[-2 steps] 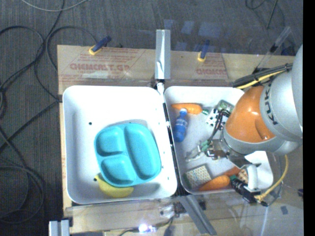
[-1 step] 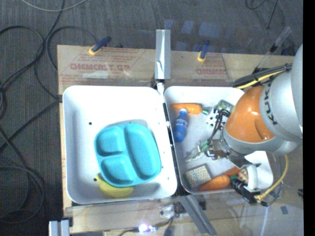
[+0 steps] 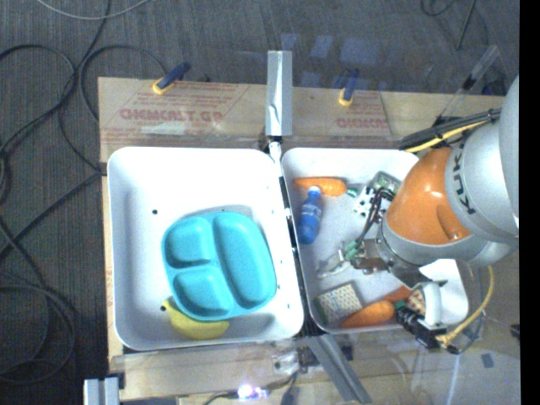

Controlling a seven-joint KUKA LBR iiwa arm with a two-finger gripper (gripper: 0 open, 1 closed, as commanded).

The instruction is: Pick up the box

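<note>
The box is small, grey and grid-patterned, and it lies near the front edge of the right bin. An orange carrot-shaped toy touches its right side. My gripper hangs over the middle of the right bin, just behind the box and above it, pointing left from the orange wrist band. Nothing shows in the gripper. The arm hides the bin's right half.
A blue bottle and an orange toy lie at the right bin's back left. A green-and-white item peeks out by the arm. The left bin holds a blue divided plate and a yellow banana.
</note>
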